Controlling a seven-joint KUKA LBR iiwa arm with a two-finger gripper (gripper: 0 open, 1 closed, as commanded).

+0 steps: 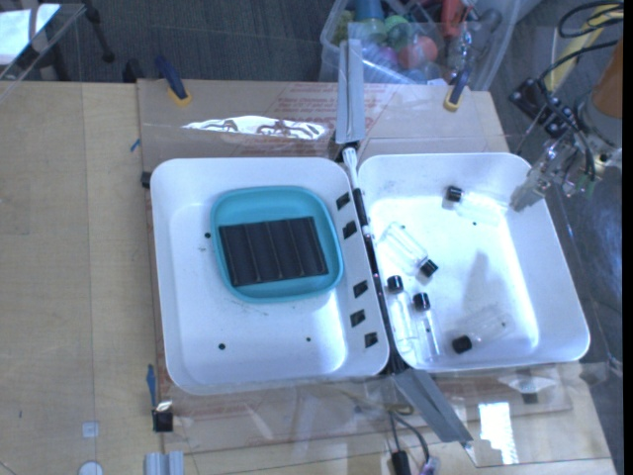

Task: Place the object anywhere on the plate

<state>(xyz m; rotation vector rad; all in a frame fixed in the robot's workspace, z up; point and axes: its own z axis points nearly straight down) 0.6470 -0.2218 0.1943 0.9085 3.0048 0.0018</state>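
Observation:
A teal square plate [229,214] sits in the left bin [188,295]. A black ridged rectangular piece [272,250] lies flat on the plate's middle. Several clear vials with black caps lie in the right bin [554,295]: one cap [453,195] at the back, one vial [427,265] near the middle, two [394,284] [420,301] by the left wall, and one [463,343] at the front. My gripper [524,198] hangs over the right bin's back right corner, well away from the plate. Nothing shows in its grasp.
A clear tub of coloured toys [415,18] stands behind the bins. Black clips [356,255] line the divider between the two bins. Cables and a bracket [544,107] sit at the far right. Wooden benchtop [69,265] extends to the left.

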